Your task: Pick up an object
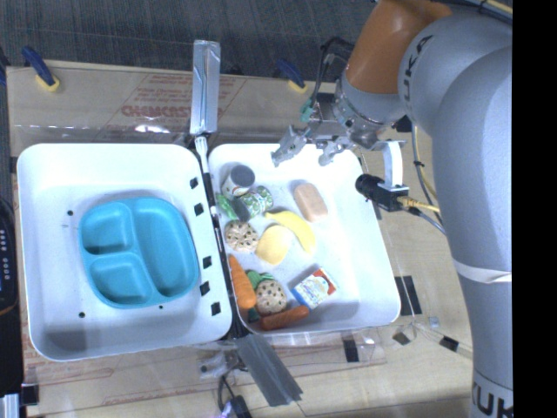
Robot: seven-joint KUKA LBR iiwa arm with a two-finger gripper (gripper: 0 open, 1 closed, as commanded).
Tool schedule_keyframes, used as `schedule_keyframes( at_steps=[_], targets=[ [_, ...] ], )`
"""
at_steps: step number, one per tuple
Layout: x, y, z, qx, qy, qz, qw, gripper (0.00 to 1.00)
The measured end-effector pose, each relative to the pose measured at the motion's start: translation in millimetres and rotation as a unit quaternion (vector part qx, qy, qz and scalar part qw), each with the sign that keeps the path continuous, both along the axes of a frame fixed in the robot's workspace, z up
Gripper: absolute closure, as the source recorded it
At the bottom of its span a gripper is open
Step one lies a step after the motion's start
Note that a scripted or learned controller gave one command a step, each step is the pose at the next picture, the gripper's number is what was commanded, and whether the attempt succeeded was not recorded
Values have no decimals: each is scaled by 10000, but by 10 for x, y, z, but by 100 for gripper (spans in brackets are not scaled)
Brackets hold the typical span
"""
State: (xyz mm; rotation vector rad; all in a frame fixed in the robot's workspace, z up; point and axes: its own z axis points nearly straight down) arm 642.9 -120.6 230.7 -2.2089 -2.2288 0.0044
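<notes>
On the table (104, 94) two shallow white bins sit side by side; the left bin (39, 233) carries one thing, a blue divided plate (137, 251) with three compartments, lying near its middle; the right bin (370, 259) carries the whole heap of play food, crowded toward its left wall. Counting that heap: two chocolate-chip cookies, one (239, 234) near the divider and another (271, 296) lower down; one yellow banana (296, 227); one pale yellow round fruit (271, 246), touching the banana's lower side; one tan bread roll (310, 200) just above and right of the banana; one green can (255, 202) lying on its side; one small grey-topped can (238, 178) just above it; one orange carrot (243, 284) along the left wall; one small packet with a red and blue label (312, 288) toward the lower right of the heap; one reddish sausage-like piece (283, 318) at the bottom edge; a bit of green (258, 278) tucked between carrot and lower cookie, which I cannot name. The grey arm (470, 146) with its orange band (387, 46) reaches in from the right; its pincer (306, 151) hangs over the upper rim of the right bin, two fingers spread wide and nothing between them; it stands above the roll and the small can, apart from both; every object lies in the bin.
</notes>
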Motion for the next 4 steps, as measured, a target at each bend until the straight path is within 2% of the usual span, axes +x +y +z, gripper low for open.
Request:
schedule_keyframes(
  at_steps=[1,2,3,4],
  targets=[
    [-457,-216,-1229,5,54,10,10000,0],
    [-666,-350,-1391,-1,-6,88,10000,0],
    [-659,-354,-1286,-5,-7,106,9999,100],
    [-683,810,141,10,-51,-1038,9946,100]
  ],
)
